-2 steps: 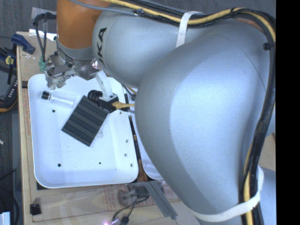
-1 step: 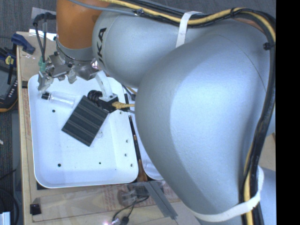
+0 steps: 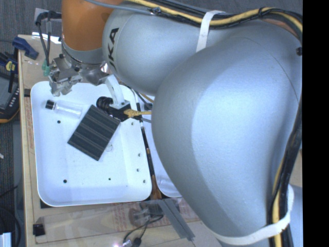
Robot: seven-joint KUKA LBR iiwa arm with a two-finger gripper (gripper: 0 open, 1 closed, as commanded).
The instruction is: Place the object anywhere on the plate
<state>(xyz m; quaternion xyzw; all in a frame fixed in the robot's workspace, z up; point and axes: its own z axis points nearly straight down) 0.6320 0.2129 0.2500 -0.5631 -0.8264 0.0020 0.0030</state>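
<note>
A dark grey ribbed plate (image 3: pixel 94 133) lies flat at a slant in the middle of the left white bin (image 3: pixel 77 189). A small clear tube with a black cap (image 3: pixel 62 107) rests on the bin floor, just up and left of the plate and apart from it. My gripper (image 3: pixel 62 82) hangs over the bin's far left corner, just above the tube, with nothing visibly held. The big grey arm hides most of the right bin (image 3: pixel 165 187).
The arm's bulk covers the whole right half of the view. A blue clamp (image 3: pixel 24 46) and a black device (image 3: pixel 8 103) sit outside the left bin's left edge. Cables (image 3: pixel 134 236) lie on the bench in front of the bins.
</note>
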